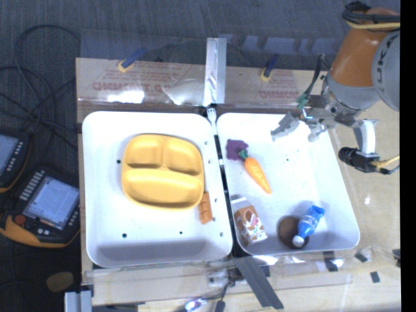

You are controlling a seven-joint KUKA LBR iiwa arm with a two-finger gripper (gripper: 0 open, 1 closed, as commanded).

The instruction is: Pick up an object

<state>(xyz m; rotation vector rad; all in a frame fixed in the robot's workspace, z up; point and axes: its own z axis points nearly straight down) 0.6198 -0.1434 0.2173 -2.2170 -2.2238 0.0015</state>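
My gripper (300, 130) hangs over the back of the right bin (325, 174), fingers spread open with nothing between them. Below and left of it lies an orange carrot (257, 173) with a purple piece (236, 149) at its upper end. A small printed carton (249, 223) rests near the bin's front left. A blue bottle with a white cap (307, 224) leans against a brown round object (288, 228) at the front. All of these lie apart from the gripper.
The left bin (104, 226) holds a yellow compartment tray (162, 170) and a small orange piece (205, 208) by the divider. A metal rail (214, 70) stands behind the bins. A handheld pendant (39, 200) and cables lie left of the bench.
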